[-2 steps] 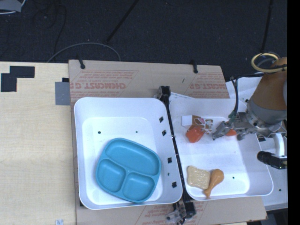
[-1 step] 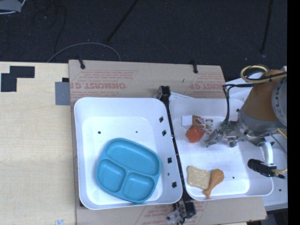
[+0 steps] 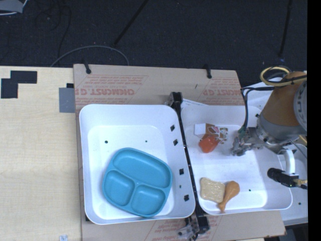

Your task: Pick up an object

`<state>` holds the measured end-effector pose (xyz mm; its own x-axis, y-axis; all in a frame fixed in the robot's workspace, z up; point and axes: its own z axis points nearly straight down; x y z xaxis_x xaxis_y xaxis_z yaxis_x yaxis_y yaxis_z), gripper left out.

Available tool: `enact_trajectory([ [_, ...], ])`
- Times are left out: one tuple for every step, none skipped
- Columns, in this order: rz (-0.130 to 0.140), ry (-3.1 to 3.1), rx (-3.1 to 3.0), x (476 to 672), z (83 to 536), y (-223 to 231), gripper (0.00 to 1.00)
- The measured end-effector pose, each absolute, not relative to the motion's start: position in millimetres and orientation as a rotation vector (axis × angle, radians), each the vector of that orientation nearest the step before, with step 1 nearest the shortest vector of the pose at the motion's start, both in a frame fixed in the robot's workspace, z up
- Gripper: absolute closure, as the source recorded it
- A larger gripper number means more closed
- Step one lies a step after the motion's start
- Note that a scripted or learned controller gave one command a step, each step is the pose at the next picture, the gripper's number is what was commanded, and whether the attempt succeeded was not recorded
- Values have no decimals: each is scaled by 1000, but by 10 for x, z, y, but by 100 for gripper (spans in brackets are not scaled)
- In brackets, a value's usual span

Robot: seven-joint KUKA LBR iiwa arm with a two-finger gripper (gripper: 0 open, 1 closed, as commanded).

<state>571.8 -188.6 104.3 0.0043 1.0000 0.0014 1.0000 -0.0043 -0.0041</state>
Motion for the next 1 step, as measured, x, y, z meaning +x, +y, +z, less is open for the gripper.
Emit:
enact_trajectory([
  [-1, -2219, -2227, 5746, 1540, -1984, 100],
])
